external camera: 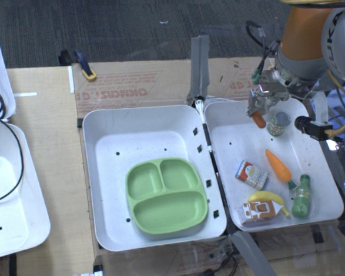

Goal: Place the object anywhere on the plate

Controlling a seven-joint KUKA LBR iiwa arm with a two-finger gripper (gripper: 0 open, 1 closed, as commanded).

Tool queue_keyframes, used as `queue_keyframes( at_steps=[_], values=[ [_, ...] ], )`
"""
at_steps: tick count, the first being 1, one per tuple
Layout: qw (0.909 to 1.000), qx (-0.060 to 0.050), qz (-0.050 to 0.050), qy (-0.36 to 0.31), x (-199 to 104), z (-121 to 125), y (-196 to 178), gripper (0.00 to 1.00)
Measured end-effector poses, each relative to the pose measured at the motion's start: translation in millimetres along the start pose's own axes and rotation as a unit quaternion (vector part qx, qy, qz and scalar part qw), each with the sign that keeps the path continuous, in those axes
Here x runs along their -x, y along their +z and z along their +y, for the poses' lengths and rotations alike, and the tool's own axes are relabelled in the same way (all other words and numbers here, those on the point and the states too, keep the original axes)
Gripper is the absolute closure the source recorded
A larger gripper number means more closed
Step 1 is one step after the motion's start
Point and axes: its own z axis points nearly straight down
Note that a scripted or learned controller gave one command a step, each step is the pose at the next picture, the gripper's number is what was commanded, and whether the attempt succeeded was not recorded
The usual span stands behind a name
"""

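A black cable [5, 146] loops over a white tub [12, 199] far left of the gripper [257, 112], a blue-and-yellow clamp [84, 66] nearer.

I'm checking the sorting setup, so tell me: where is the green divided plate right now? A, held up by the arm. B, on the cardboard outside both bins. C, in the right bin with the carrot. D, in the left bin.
D: the green plate lies flat on the floor of the left bin, while the carrot lies in the right bin.
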Motion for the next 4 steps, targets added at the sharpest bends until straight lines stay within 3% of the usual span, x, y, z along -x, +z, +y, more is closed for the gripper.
queue_keyframes(
  at_steps=[1, 2, 3, 4],
  values=[
    [0.9993, -0.001, 0.001, 0.039, -55.5, -43.1, 11.9, 1.0],
    [0.999, -0.002, 0.0, 0.044, -117.8, -86.4, 46.3, 1.0],
    [0.9998, -0.001, 0.0, 0.02, -174.1, -128.9, 45.7, 1.0],
    [0.9998, -0.001, 0.0, 0.021, -173.4, -128.8, 45.6, 0.0]
  ],
)
